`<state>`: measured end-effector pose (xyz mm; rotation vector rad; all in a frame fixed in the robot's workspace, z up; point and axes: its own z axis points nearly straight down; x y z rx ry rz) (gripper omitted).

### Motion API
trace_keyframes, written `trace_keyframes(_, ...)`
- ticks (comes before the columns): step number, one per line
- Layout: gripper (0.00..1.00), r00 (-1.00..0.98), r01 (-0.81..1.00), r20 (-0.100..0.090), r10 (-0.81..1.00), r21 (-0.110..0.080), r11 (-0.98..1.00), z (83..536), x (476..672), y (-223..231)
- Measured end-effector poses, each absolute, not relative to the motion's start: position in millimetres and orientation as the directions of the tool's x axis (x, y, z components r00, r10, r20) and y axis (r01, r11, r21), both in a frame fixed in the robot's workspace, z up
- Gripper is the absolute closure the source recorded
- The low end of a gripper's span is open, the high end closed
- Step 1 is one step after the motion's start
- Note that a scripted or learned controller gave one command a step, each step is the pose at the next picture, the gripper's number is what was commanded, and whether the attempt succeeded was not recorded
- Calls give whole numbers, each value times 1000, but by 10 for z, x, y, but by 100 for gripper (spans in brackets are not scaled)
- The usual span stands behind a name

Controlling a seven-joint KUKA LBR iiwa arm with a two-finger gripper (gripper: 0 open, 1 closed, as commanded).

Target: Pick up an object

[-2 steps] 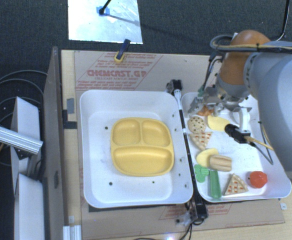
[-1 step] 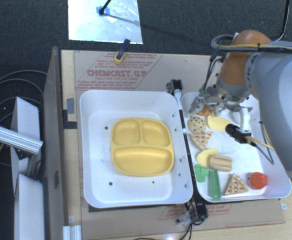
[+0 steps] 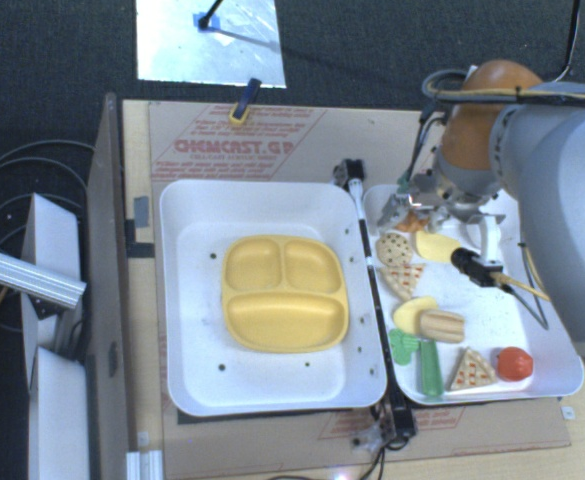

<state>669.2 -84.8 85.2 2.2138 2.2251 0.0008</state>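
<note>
Two bins sit side by side; the left bin (image 3: 187, 298) holds a yellow tray (image 3: 284, 293). Right of the tray, nearest first: a pizza slice (image 3: 470, 370), tomato (image 3: 515, 364), green stick (image 3: 429, 366), bread roll (image 3: 440, 324), cracker (image 3: 393, 247) and yellow disc (image 3: 434, 245). Farthest, the gripper (image 3: 442, 206) hangs just beyond the disc; I cannot tell its grip.

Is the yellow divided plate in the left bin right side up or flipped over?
Right side up: the yellow divided plate shows its three hollow compartments.

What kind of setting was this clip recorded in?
Probably a robotics lab test bench: two white bins on a cardboard sheet, toy food such as a tomato, and loose cables on dark carpet.
</note>
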Motion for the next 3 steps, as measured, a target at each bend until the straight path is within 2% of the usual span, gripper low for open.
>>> trace_keyframes(3,0,-6,1000,-2,1000,3,6,853,6692,-834)
